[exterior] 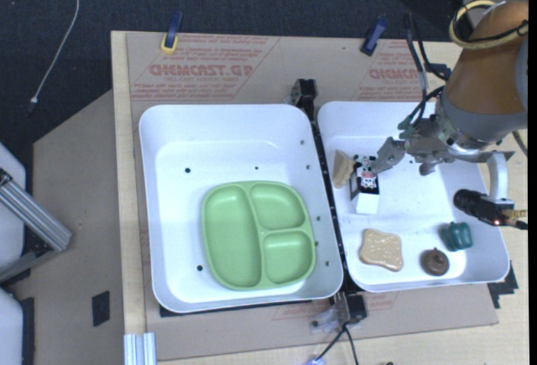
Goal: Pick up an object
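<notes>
We hover our gripper (367,177) low in the right bin (470,271), above a small white block (366,203) we likely target; whether the jaws are spread, we cannot tell.

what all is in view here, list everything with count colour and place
left bin: 1, white, left half of bench
right bin: 1, white, right half of bench
divided plate: 1, green, three compartments, in left bin
tan wedge: 1, beige, right bin by its left wall
toast-shaped piece: 1, tan, right bin front
brown round piece: 1, brown, right bin front
teal piece: 1, teal, right bin, right side
clamps: 2, blue, bench's far edge
arm: 1, grey and orange, from right
end effector: 1, dark, low over right bin
</notes>
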You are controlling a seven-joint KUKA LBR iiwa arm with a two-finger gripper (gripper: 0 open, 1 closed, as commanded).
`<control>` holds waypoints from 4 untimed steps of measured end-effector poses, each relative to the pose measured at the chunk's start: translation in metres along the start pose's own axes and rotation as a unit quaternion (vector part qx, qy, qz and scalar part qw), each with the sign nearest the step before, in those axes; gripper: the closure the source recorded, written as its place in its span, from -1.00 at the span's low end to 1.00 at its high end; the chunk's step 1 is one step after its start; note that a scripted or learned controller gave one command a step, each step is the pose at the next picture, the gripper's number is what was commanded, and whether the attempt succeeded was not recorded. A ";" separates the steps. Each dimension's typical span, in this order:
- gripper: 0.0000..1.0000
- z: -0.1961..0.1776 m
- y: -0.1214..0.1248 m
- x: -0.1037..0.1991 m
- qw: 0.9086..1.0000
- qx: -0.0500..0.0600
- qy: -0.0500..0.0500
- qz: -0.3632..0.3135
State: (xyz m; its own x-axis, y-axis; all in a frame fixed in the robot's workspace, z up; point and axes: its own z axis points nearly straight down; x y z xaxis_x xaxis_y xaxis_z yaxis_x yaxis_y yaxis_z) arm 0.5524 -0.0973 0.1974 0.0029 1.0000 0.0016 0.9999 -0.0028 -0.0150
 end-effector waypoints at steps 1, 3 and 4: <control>-1.00 -0.008 0.003 0.000 1.000 -0.008 -0.001 -0.002; -1.00 0.113 0.008 0.007 1.000 -0.004 0.000 -0.001; -1.00 0.113 0.007 0.007 1.000 -0.006 0.000 -0.001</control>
State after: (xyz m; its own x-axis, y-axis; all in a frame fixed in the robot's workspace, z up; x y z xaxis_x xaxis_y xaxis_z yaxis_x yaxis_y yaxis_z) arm 0.5581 -0.0901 0.0843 0.0010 1.0000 0.0018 1.0000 -0.0010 -0.0037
